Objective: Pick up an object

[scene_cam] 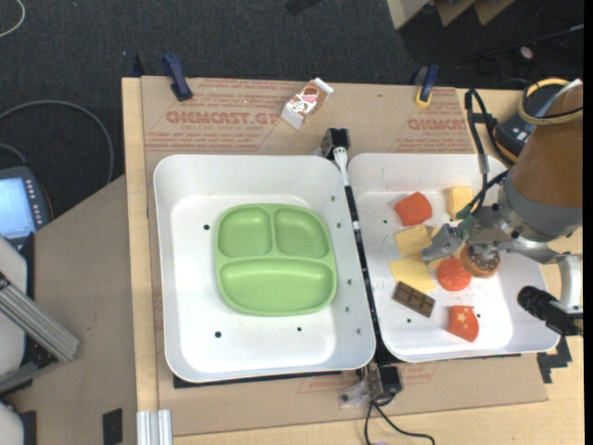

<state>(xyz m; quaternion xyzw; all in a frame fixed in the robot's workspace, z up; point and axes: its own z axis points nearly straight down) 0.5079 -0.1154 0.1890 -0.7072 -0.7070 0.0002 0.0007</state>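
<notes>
Desk: two shallow white bins are carried side by side; the left bin [176,248] holds a green divided plate [275,258], the right bin [500,341] holds the toy food.

Arm: it is brought in from the right edge of the desk, and its pincer [460,242] is lowered over the middle of the right bin.

Pincer state: whether it is apart or together cannot be told, since the wrist covers it from above; nothing is seen clamped in it.

Likely target: a red round piece [453,275], judged to be a toy tomato, lies just below the pincer tip, toward the bin's near edge, touching or nearly touching it. It is round, so no long axis is offered.

Neighbours: a brown round piece [483,261] sits just beside the red one, toward the right edge; yellow wedges [413,240] and [411,272] lie toward the left edge; an orange-red block [413,208] and a pale yellow block [458,199] lie toward the far edge; a brown chocolate bar [413,298] and a red wedge [463,323] lie toward the near edge.

Key relation: the red piece is judged nearest, slightly nearward of the tip, so only a small shift is called for.

Risk: the crowding may let a neighbour be pushed or caught instead.
</notes>
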